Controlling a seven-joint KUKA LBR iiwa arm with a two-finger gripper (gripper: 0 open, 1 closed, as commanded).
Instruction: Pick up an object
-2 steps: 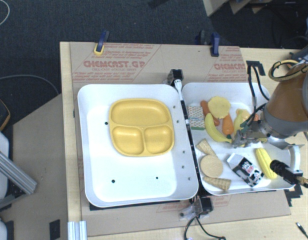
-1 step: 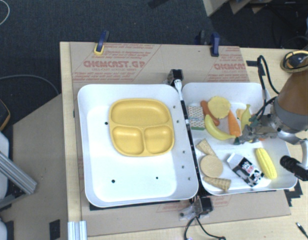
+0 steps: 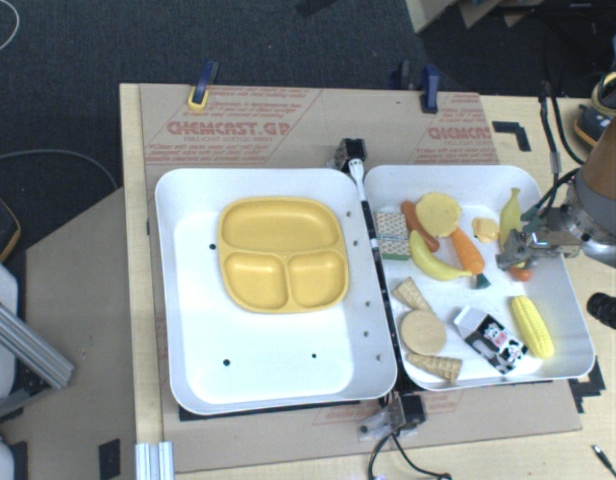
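My pincer (image 3: 518, 256) hangs over the right bin (image 3: 568, 353), near its right edge, above a small red piece; I cannot tell how it stands. Just beside it lie a banana (image 3: 510, 215), a carrot (image 3: 466, 250) and a corn cob (image 3: 532, 326). In the left bin (image 3: 188, 298) sits a yellow divided tray (image 3: 283, 253).

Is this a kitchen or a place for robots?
Probably a robot test bench, not a kitchen. A robot gripper reaches into a white bin of what looks like toy food, such as a banana, and clamps hold the board.
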